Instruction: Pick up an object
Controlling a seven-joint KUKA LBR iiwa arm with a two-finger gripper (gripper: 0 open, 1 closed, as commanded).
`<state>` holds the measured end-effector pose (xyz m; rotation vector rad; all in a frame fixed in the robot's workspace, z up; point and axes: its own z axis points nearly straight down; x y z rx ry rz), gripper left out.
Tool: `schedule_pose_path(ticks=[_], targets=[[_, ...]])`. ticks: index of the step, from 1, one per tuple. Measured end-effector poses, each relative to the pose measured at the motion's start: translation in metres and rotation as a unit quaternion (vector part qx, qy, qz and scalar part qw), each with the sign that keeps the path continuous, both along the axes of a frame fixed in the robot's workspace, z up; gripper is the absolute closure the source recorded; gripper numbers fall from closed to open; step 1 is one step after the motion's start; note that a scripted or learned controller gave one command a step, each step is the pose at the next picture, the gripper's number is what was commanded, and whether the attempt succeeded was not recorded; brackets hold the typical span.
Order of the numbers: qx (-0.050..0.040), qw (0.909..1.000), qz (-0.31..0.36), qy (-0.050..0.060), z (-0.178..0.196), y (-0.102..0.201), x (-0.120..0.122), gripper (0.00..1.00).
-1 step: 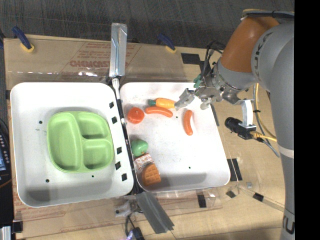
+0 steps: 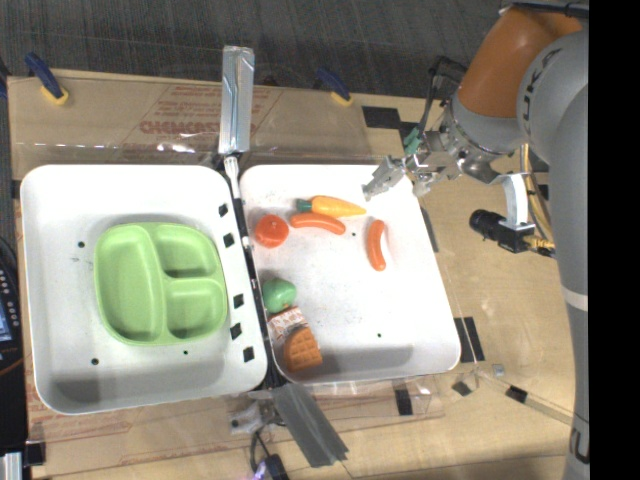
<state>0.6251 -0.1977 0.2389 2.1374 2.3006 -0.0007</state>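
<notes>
Right bin contents: orange-yellow carrot and red chili at 12 o'clock; tomato at 10; sausage at 2; green vegetable and brown bread piece at 8.

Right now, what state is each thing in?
claw: above right bin's far right corner, holding nothing
green tray: flat in left bin
yellow-orange carrot: lying in right bin
tomato: beside left wall
two sausages: lying apart
green vegetable: against left wall
bread piece: near corner
</notes>
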Motion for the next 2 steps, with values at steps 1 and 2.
schedule_pose_path(ticks=[1, 2], targets=[[0.0008, 0.9960, -0.090, 0.001, -0.1465, -0.0111, -0.0310, 0.00], [0.0009, 0.9962, -0.087, 0.003, -0.1375, -0.0102, -0.0310, 1.00]])
